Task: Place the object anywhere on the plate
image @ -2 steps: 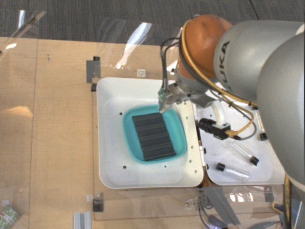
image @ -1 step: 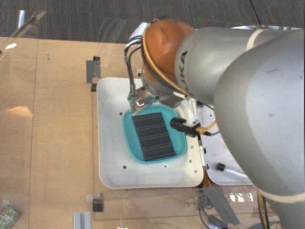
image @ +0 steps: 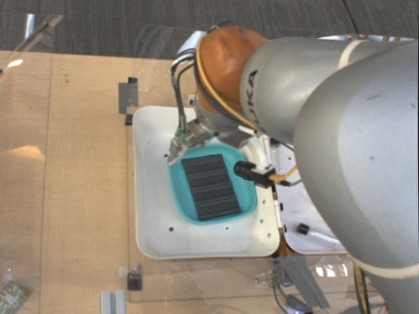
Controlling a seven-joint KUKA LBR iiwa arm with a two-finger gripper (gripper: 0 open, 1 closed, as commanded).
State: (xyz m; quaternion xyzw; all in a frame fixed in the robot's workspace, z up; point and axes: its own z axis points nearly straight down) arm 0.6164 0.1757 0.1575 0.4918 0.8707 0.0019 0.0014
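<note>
The dark ribbed slab (image: 211,187) lay flat on the teal plate (image: 178,198), which sat in the left white bin (image: 154,231) just left of the frame's centre. The slab's whole outline was inside the plate's rim, its long side running from upper left to lower right. As things lay, the placement looked done.

The main risk, in my judgement, was the departure. The end effector (image: 177,146) sat low at the plate's upper-left rim, just beside the slab's upper-left corner. If it had moved sideways before lifting, it could have caught that corner and dragged the slab toward the lower rim, which its far end already neared. It could also have hooked the plate's lip and slid or tipped the plate in the bin. A shallow plate gives little to stop a flat slab from riding over the edge. The bulky grey arm hung over the plate's right side, so a low sweep there could have bumped it too.

Whether the end effector was open or closed could not be told at this angle. Nothing was seen held in it. It appeared apart from the slab, and contact with the plate rim could not be judged.
</note>
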